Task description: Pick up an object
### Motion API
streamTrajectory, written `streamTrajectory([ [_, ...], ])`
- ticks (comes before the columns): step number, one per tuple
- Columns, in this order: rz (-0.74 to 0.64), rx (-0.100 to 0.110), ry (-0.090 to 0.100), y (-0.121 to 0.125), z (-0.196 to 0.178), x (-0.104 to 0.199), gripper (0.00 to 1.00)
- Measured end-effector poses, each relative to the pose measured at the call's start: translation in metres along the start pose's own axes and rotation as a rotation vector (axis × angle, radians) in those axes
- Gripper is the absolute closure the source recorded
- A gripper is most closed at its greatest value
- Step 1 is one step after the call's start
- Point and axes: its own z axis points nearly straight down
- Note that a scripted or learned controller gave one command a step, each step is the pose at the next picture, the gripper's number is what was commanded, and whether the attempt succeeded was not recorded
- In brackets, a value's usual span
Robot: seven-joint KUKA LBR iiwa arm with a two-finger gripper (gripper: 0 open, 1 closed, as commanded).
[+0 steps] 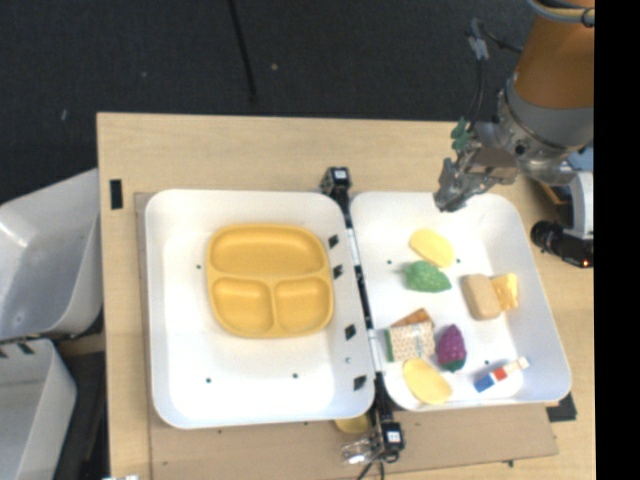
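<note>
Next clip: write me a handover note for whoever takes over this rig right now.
Gripper: above the right white bin's far edge, holding nothing visible; finger state unclear.
Right bin: pale yellow lemon-shaped piece, green leafy piece, tan bread-like block, purple grape bunch.
Left white bin: yellow three-compartment tray.
Done: nothing lifted.
Left: descend, grasp one object, raise it.

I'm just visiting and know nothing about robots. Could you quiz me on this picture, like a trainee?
1. True or false: the yellow tray lies in the left bin.
2. Which item lies nearest the gripper? A) purple grapes B) yellow lemon C) marker
3. Fill in: the green item touches the ____.

Key: 1 true; 2 B; 3 lemon.
</note>
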Motion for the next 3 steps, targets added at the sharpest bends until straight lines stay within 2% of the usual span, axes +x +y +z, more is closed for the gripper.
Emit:
streamTrajectory([
  [1, 0.002, 0.002, 0.000, -0.032, -0.014, 0.148, 1.00],
  [2, 0.008, 0.001, -0.002, -0.054, -0.083, 0.126, 1.00],
  [3, 0.015, 0.006, -0.003, -0.087, -0.078, 0.059, 1.00],
])
